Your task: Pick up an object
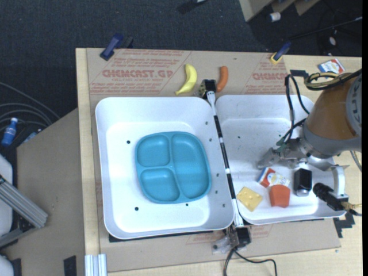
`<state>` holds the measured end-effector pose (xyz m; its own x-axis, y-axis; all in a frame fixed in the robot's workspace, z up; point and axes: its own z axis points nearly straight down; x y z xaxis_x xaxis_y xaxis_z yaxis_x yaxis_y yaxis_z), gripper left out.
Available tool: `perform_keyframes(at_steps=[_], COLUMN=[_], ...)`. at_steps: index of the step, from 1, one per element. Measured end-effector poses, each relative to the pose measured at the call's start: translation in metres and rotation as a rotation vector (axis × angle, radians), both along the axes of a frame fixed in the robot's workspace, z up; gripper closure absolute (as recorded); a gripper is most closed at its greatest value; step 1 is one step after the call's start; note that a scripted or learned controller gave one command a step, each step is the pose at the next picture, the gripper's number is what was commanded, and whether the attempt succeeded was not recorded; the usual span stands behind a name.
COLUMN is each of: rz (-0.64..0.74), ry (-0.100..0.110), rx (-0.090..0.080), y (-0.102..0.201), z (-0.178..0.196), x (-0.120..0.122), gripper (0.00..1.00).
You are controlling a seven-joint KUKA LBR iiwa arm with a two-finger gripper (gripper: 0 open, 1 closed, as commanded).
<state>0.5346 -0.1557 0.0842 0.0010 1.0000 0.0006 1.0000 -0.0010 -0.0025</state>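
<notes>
Tabletop (86, 154) surface is light wood with a printed cardboard sheet (138, 71) under two white bins set side by side. Left bin (115, 119) contains one blue divided plate (172, 167) with three compartments, lying flat near the bin centre. Behind the bins, on the cardboard, a yellow banana (187, 80) and an orange carrot-shaped item (222, 78) lie near each other, just above the junction of the two bins.

Right bin (247, 114) holds three small objects along its near wall: a yellow cheese wedge (249, 198) at the left, a red and white carton (267, 177) just beyond it, and a red-orange cup-shaped block (280, 195) to the right of the wedge. Carton and block lie just beside each other.

Arm (339, 119) enters from the right, its orange band above the grey wrist, and reaches down into the right bin. Jaws (282, 157) are positioned just above and beside the carton. Whether the jaws are parted or closed cannot be told from this angle, and no object is visible between them. Black cables (299, 91) loop over the far corner of the right bin.
</notes>
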Motion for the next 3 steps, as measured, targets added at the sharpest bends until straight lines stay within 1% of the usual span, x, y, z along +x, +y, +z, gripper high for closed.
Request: perform_keyframes(at_steps=[1, 2, 3], rz=[0.003, -0.001, 0.0], ry=[-0.003, 0.0, -0.006], rx=[0.0, -0.001, -0.001], y=[0.034, 0.006, 0.007], z=[0.001, 0.0, 0.011], x=[0.053, -0.056, -0.054], gripper=[0.0, 0.0, 1.0])
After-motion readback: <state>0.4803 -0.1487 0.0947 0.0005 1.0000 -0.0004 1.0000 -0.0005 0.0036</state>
